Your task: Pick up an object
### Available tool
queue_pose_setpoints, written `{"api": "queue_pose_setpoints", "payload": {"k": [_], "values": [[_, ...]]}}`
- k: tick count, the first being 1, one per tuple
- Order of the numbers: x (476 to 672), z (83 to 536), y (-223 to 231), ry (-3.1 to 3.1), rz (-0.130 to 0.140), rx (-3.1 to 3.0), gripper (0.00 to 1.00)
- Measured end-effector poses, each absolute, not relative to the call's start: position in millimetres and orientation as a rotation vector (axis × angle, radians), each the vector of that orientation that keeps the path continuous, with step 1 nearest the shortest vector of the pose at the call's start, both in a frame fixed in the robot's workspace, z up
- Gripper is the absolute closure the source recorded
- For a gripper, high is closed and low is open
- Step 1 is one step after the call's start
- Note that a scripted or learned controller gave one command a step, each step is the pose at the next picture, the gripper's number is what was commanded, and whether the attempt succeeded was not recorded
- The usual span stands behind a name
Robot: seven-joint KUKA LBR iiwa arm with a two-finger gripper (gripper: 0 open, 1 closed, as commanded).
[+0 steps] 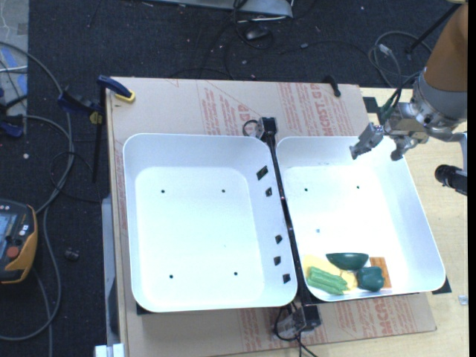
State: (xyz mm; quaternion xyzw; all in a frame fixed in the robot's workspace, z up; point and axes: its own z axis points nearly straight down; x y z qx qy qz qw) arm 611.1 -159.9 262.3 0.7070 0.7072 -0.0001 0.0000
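In the camera view, the grey arm with the orange band (pixel 454 58) reaches in from the right edge, and its two-finger gripper (pixel 381 143) hangs over the far right corner of the right-hand shallow white bin (pixel 416 222). The two dark fingers are spread well apart with nothing between them; one fingertip (pixel 359 149) sits over the bin's far rim, the other near the right rim.

The objects lie clustered in the near corner of the same bin, well apart from the gripper. There is a dark green bowl-shaped piece (pixel 347 259), a ridged light green oblong object (pixel 327 281) just to its near left, and a small teal lump (pixel 370 278) just to its near right. A flat yellow piece (pixel 315 263) lies under them on the left and a flat orange piece (pixel 381 265) shows at their right side.

The left-hand shallow white bin (pixel 141 222) stands beside the right one, the two touching along a dark centre strip (pixel 282 214). Both rest on a brown cardboard-covered worktop (pixel 216 106). A blue and yellow clamp (pixel 117 89) grips the worktop's far left corner.
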Motion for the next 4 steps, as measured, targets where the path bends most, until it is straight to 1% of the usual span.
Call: {"api": "queue_pose_setpoints", "payload": {"k": [1,2,3,4], "values": [[611.4,273,-160,2.221,0.001,2.22,1.0],[568.6,364,-132,2.219,0.008,2.215,1.0],[520.5,494,-151,2.212,0.012,2.216,1.0],[509.5,541,-134,2.22,0.005,2.217,1.0]]}}
